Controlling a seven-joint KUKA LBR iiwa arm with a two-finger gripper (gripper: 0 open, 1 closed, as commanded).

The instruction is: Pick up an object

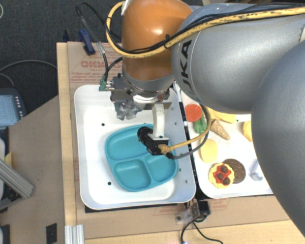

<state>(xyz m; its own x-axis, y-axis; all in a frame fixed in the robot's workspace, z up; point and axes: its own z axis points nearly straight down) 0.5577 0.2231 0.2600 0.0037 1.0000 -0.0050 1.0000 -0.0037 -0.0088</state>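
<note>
**Entry: pick-up, early stage, nothing lifted.**

- Pincer (123, 107): hanging over the far part of the left bin (87, 136), just beyond the far rim of the plate. Its state is not showing; spread or pressed together cannot be told. Nothing is showing in its grip.
- Teal divided plate (126, 159): lying flat on the left bin's floor, the nearest candidate for the pick.
- Right bin (239, 189): holding toy foods, well apart from the pincer. These include an orange-red piece (193, 112), a green piece (200, 125), a yellow disc (209, 150) and a brown round with red topping (225, 172).
- Counter (70, 85): carrying both bins.

Status, as a judgement: the approach is under way. The descent, the closing on an object and the lift are all remaining.
</note>
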